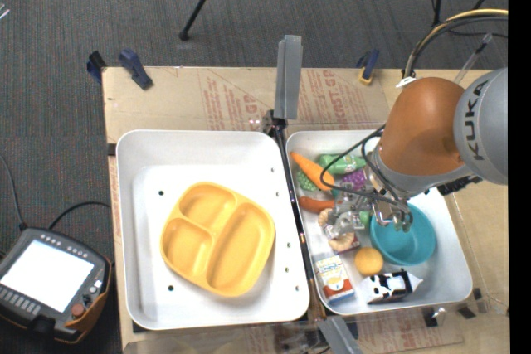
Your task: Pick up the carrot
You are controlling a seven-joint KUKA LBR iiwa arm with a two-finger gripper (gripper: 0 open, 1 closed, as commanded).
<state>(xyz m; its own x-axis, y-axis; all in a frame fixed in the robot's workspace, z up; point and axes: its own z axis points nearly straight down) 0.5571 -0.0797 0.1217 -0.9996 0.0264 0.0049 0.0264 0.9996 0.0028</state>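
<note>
The carrot lies in the right bin (upper left part), and the gripper, whose state I cannot tell, may grab crowded neighbouring toys instead.

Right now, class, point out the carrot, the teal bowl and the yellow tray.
carrot (313, 170), camera view, middle of its orange body.
teal bowl (408, 240), camera view, inside of the bowl.
yellow tray (217, 238), camera view, central ridge between compartments.
</note>
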